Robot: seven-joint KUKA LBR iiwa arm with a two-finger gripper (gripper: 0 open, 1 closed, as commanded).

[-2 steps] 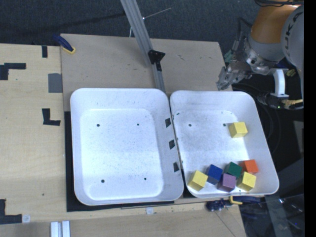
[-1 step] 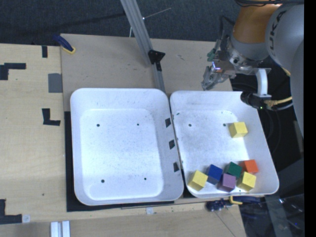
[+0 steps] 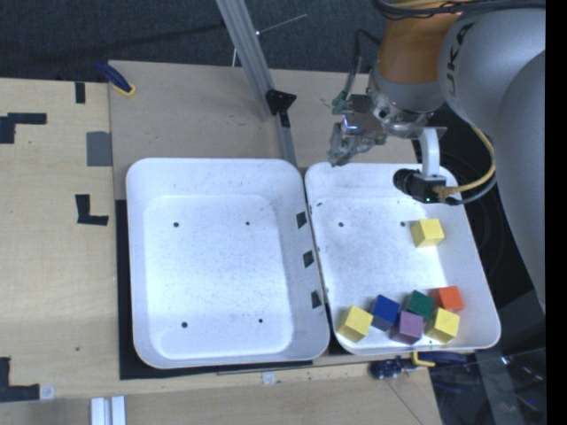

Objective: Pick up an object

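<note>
Robot arm up over the back edge of the right bin, blocks lying below.

The shallow white left bin sits beside the shallow white right bin. At the right bin's near edge lie a yellow block, blue block, purple block, green block, another yellow block and an orange block. One more yellow cube sits alone. The gripper hangs above the bin's far left corner; whether it is open, I cannot tell.

Arm cropped at 12 and 3 o'clock edges; gripper fingertips too small and blurred to read.
</note>
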